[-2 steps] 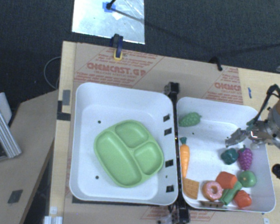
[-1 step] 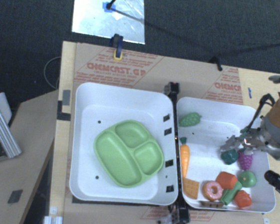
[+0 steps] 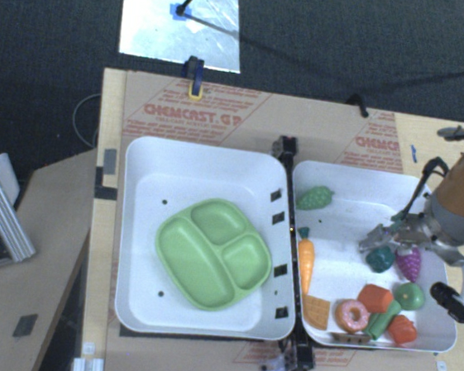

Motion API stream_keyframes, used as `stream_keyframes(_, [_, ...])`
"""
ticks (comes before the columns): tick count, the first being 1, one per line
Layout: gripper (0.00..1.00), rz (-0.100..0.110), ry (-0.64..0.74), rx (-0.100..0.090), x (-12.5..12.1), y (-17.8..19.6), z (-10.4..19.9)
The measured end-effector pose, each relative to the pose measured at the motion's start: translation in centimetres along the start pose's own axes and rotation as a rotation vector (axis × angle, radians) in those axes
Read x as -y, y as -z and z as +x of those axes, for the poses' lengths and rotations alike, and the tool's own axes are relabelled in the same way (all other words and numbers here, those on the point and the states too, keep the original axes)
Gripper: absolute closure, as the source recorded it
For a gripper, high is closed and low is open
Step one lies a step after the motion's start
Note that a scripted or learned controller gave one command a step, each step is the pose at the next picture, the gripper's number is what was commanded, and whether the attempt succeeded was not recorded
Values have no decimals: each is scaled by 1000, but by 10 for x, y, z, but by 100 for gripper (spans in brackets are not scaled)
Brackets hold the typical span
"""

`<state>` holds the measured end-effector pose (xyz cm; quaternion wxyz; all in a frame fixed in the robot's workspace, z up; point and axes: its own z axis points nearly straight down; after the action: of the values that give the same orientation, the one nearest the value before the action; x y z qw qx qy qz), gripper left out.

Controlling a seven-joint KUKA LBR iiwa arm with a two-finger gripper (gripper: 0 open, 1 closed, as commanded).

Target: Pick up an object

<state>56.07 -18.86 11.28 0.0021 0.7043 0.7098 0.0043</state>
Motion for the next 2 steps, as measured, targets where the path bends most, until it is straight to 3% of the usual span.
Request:
stream_keyframes(1, [100,0,-3,5,1,9,-3])
stream_keyframes(2, [100,4,-4,4,5,58,4])
